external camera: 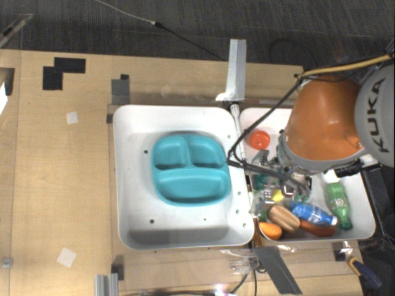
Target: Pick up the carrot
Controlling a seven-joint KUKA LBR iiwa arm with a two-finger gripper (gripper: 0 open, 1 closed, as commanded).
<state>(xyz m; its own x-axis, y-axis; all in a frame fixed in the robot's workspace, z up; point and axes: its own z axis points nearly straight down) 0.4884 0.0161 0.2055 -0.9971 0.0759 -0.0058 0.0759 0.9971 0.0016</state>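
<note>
- The left bin [126, 165] holds a teal divided tray [190, 168], three compartments, lying flat at its middle.
- The right bin [364, 227] is crowded along its near side, and the arm [324, 119] hangs over it from the right.
- The carrot [270, 230] lies in the near left corner of the right bin, an orange stub touching the tan bread roll [284, 216] just to its right.
- The gripper [276, 187] is low over the clutter at the left of the right bin, just far of the carrot and the roll; how wide the claw stands, and whether it has hold of anything, cannot be told.
- An orange cup [259, 140] sits toward the far left of that bin.
- A blue bottle [315, 214] lies right of the roll, with a dark red item [318, 229] on its near side.
- A green bottle [339, 203] lies farthest right.
</note>
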